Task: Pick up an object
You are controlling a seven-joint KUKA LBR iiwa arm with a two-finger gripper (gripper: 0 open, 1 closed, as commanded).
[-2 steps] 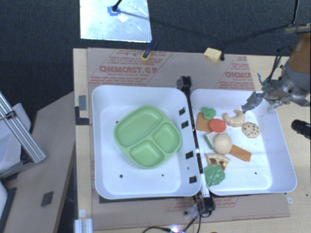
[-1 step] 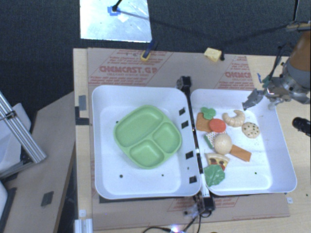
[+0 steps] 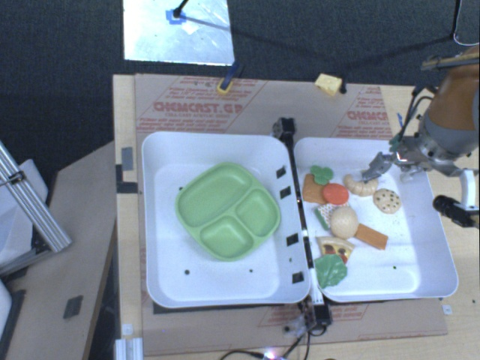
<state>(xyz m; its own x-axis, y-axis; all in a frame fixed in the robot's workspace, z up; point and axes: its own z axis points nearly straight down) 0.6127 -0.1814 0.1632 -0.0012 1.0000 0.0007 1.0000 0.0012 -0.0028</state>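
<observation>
Fingers: whether they are parted or together cannot be told; the gripper sits low in the right bin, its tip at or touching the pale peanut-shaped piece. Nothing is seen held between them.

Step in hand, as judged: approach and closing on a pick, not yet a lift. The next move calls for a firm close on that piece, then a straight rise clear of the cookie and red tomato just beside it.

The green tray lies in the left bin, well apart.

camera: one, fixed above surface | facing: down, slanted | range: both bins in frame | arm enters right
</observation>
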